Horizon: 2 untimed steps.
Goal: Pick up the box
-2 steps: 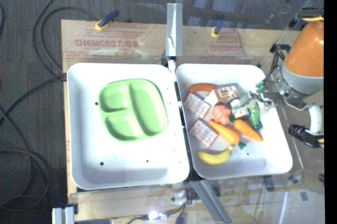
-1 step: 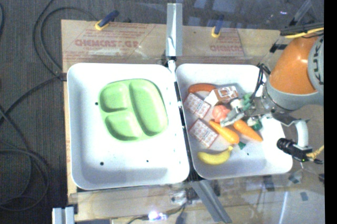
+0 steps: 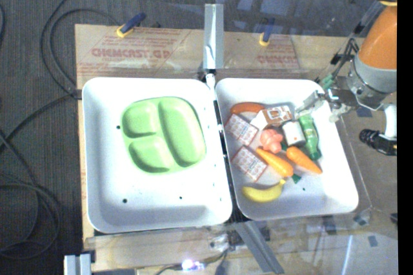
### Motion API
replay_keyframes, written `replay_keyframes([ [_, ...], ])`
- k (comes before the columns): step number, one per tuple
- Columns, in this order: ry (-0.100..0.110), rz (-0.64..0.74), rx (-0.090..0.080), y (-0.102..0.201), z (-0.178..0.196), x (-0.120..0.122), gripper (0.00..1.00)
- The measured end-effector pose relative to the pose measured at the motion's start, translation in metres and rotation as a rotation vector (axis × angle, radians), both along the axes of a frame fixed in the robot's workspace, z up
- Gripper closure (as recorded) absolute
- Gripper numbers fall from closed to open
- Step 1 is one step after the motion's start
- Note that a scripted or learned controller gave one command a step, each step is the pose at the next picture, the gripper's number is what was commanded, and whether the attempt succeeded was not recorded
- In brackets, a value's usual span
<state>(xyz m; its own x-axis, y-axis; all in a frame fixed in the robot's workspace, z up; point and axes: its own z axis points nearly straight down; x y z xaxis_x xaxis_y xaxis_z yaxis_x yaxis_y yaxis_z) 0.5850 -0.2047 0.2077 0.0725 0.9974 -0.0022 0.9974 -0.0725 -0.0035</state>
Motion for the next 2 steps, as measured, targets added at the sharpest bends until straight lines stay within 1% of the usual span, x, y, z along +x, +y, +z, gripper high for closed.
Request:
replay_keyframes([
  [1,-0.003,-0.122,0.000,-0.002,-0.078,0.039,0.00],
  [2,-0.038,-0.061,-0.005,0.040,-0.092,0.042,0.00],
])
